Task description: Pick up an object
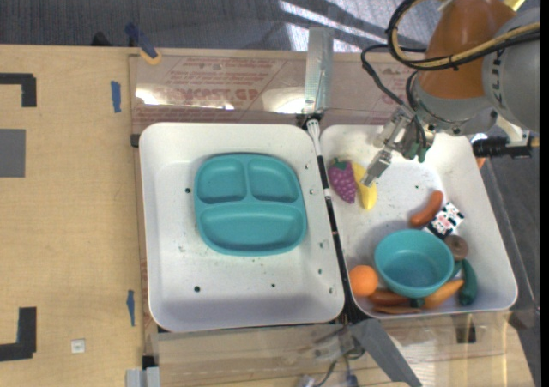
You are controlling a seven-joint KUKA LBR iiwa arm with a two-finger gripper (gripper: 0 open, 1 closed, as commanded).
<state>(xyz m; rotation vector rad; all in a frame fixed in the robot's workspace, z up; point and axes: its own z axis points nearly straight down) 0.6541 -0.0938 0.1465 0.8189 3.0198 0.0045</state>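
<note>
My gripper [374, 174] hangs over the upper left part of the right bin [493, 231], reaching down and to the left. Its tip is just above a small yellow piece [368, 197] that lies beside a purple bunch of grapes [344, 181] near the bin's left wall. Nothing is visibly held in it. The grey arm with its orange band [463, 38] comes in from the upper right.
A teal bowl [414, 262] stands in the lower part of the right bin. Around it lie an orange [364, 280], a sausage [426, 208], a white spotted cube [445, 221], a carrot [443, 293] and a green piece [467, 284]. In the left bin [163, 274] is a teal divided plate [250, 204].
</note>
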